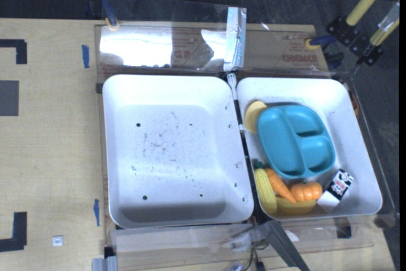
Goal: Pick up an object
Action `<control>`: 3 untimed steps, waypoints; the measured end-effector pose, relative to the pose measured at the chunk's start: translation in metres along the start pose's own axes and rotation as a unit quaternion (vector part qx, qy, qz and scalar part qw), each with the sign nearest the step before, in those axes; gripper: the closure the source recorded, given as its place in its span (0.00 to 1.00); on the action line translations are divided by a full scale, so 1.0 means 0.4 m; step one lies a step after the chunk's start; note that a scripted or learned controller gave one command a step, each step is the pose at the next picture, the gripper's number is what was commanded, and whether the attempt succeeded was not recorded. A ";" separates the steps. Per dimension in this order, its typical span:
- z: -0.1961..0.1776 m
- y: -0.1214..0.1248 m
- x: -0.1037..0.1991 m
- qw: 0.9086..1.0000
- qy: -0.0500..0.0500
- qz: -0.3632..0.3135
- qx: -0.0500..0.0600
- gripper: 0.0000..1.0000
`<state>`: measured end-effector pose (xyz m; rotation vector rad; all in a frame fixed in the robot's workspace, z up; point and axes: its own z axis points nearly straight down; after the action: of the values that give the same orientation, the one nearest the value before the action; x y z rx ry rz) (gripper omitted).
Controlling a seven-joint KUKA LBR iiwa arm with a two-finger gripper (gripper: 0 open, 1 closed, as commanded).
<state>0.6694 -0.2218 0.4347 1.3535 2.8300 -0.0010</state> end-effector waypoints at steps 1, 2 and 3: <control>0.020 -0.013 0.011 0.999 0.003 -0.035 0.002 1.00; 0.002 -0.023 0.015 0.988 0.002 -0.157 0.000 1.00; 0.069 -0.018 0.014 0.974 0.004 -0.228 0.000 1.00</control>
<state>0.6603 -0.2221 0.4070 0.6752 3.0710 0.0012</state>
